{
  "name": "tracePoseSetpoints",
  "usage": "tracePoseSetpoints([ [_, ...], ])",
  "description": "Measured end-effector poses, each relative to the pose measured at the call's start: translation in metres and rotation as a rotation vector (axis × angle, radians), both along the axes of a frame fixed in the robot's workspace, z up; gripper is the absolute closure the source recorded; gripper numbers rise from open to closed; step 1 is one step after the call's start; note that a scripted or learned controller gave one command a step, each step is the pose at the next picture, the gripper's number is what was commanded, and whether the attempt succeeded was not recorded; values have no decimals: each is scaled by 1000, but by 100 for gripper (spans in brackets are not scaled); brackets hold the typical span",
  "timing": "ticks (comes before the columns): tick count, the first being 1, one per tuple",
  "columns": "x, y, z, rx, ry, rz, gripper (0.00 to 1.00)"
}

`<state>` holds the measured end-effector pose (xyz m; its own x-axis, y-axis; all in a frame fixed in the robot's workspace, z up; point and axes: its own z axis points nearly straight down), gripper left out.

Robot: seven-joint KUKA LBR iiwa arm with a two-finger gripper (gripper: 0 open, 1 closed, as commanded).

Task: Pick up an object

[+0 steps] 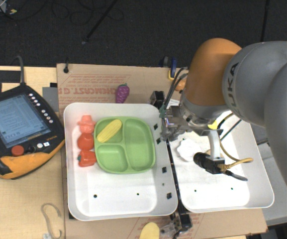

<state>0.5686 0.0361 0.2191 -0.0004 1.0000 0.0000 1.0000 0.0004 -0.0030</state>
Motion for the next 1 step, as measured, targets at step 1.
tracePoseSetpoints([
  [1, 4, 3, -2, 0, -1, -2, 100],
])
